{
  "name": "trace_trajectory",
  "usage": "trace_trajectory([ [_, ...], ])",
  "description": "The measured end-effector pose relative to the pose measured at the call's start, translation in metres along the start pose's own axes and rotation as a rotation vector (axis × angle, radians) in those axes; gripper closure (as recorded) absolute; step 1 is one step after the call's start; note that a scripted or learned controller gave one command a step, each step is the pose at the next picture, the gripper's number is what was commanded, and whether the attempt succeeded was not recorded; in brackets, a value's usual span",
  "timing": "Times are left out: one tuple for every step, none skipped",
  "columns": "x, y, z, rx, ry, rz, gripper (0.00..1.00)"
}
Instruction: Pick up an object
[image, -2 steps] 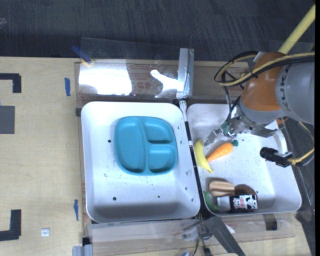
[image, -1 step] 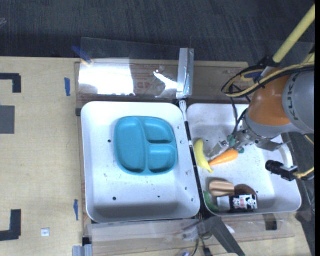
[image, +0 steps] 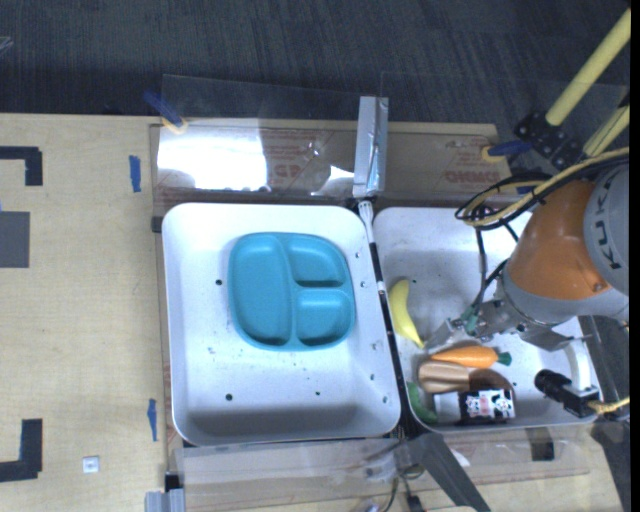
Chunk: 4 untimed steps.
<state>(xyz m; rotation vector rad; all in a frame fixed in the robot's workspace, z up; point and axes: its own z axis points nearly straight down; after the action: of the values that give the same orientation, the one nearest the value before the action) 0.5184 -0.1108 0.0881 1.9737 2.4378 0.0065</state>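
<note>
The right bin holds a yellow banana near its left wall. An orange carrot with a green tip lies below and to the right of it, with a tan bread roll just below. A dark bottle with a white label lies at the bin's front edge, and a small green thing sits at the front left corner. My gripper hangs just above the carrot's upper edge, under the orange wrist band. Nothing shows between its tips.
The left bin bears a blue divided plate in its middle. A metal divider stands behind the wall between the two bins. Yellow cables trail at the upper right.
</note>
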Motion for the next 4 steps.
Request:
trace_trajectory([
  [0.000, 0.033, 0.000, 0.001, -0.002, 0.131, 0.00],
  [-0.003, 0.082, 0.001, 0.000, -0.002, 0.085, 0.00],
  [-0.017, 0.130, 0.003, 0.002, -0.001, 0.135, 0.00],
  [-0.037, 0.067, -0.029, 0.005, -0.001, 0.081, 0.00],
])
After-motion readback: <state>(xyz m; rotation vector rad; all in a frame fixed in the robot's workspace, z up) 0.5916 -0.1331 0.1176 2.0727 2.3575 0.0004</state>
